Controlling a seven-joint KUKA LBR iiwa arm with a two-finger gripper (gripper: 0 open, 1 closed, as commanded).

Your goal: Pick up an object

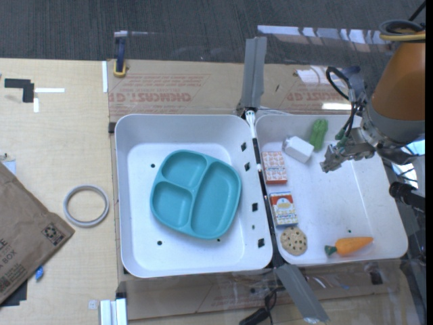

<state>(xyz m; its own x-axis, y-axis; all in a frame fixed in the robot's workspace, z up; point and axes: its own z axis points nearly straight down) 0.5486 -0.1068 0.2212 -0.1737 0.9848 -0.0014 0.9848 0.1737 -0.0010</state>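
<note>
I find nothing lifted yet; the gripper [331, 161] hovers over the right bin [379, 249], near the green item [318, 133] and white block [298, 148]; I cannot tell its opening; the whole grasp remains.

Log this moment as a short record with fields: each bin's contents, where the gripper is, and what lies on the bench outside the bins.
left bin: one teal divided plate, three compartments
right bin: green toy, white block, two small printed boxes, cookie, carrot
gripper: over the right bin's upper part, right of the white block, nothing visibly between its fingers
arm: enters from the right, orange band visible
bench outside bins: tape ring and cardboard box, left of the left bin
</note>
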